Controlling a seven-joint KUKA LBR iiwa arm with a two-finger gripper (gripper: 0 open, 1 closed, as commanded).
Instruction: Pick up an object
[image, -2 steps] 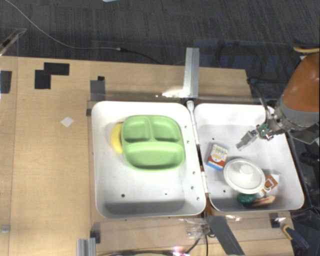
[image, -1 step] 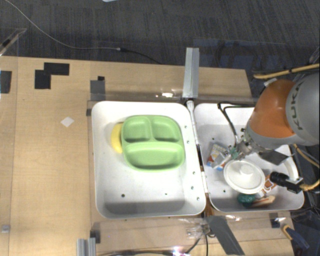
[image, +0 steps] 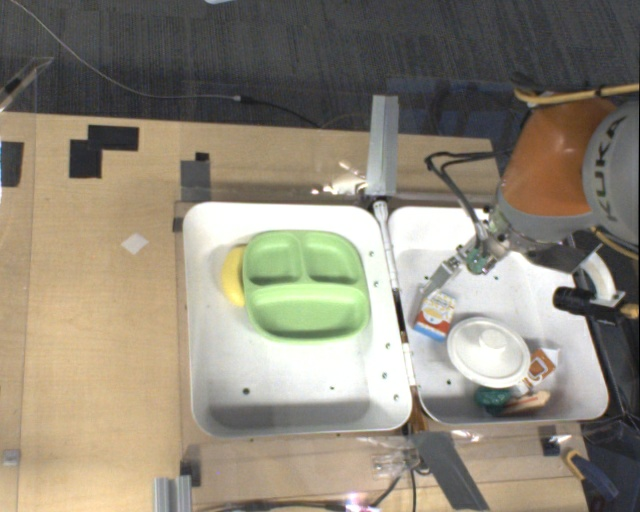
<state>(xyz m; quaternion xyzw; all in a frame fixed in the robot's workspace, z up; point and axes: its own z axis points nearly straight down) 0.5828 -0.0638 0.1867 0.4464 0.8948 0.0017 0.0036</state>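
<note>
The hand (image: 452, 268) hangs low over the right bin (image: 590, 400), near its back left part, and its two thin fingers look spread a little with nothing between them. Just below and in front of it lies a small carton (image: 436, 315), white with red and blue print, flat on the bin floor; that seems the likeliest thing to be picked, since the fingers point down toward it and stand only a short way off. I would judge this to be the approach, with the grasp itself not yet made: the next move calls for a short drop and a slight shift toward the near side so the fingers straddle the carton, then a close. The carton lies just beside a white bowl (image: 488, 350) (upside down, I think, with a round knob or foot on top), so a wide sweep could nudge that. Near the bowl's front edge sit a small brown packet (image: 541, 367), something dark green (image: 490, 399) and a tan piece (image: 528, 402) I cannot make out. The left bin (image: 290, 400) carries a green divided tray (image: 303, 283) with a yellow thing (image: 232, 276) half tucked under its left side. Both bins rest on a pale wooden tabletop (image: 90, 330) with black marks near its far left corner; beyond it runs dark carpet (image: 250, 45) with a thin cable across it.
</note>
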